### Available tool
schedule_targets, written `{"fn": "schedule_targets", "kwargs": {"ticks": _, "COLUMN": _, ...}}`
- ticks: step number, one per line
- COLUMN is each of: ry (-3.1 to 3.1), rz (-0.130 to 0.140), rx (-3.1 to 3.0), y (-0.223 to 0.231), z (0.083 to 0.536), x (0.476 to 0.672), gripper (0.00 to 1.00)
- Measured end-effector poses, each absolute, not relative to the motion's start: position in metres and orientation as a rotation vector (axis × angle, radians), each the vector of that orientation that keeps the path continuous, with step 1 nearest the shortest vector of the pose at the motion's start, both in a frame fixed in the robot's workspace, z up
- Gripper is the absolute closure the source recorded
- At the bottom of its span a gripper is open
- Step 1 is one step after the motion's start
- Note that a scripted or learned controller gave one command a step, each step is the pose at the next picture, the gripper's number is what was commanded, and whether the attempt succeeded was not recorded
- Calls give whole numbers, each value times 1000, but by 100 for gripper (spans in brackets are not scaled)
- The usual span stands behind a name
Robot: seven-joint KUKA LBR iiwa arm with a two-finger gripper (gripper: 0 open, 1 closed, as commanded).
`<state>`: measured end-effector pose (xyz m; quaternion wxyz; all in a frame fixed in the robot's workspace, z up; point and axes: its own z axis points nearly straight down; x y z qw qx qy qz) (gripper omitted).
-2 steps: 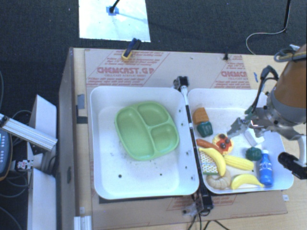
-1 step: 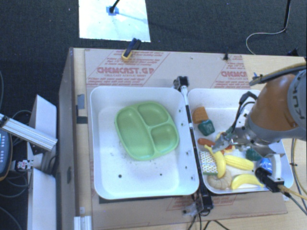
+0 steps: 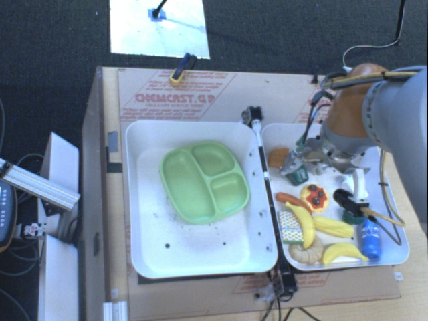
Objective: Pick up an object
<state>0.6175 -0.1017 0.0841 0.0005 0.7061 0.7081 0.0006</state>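
My gripper [image 3: 299,164] hangs low over the back left part of the right bin [image 3: 400,249], and the grey arm comes in from the right. A small teal object [image 3: 298,175] lies right under the gripper's tip, touching or very close to it. I cannot make out whether it is gripped. A brown cookie [image 3: 278,157] lies just left of the gripper. In front of it lie a red chili [image 3: 292,199] and a round yellow and red piece [image 3: 314,197].
The front of the right bin is crowded with toy food: yellow bananas [image 3: 305,223] [image 3: 344,252], a blue bottle [image 3: 368,239], a tan bread piece [image 3: 305,255] and a checkered piece [image 3: 289,231]. The left bin [image 3: 150,246] holds a green divided plate [image 3: 204,181].
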Motion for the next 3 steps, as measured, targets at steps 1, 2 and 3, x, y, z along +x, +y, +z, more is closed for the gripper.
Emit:
{"fn": "schedule_targets", "kwargs": {"ticks": 1, "ry": 2224, "rz": 6, "rx": 2214, "y": -102, "z": 95, "x": 619, "gripper": 100}}
{"fn": "schedule_targets", "kwargs": {"ticks": 2, "ry": 2225, "rz": 6, "rx": 2215, "y": -12, "z": 185, "x": 575, "gripper": 100}}
{"fn": "schedule_targets", "kwargs": {"ticks": 3, "ry": 2227, "rz": 2, "rx": 2217, "y": 32, "z": 221, "x": 517, "gripper": 100}}
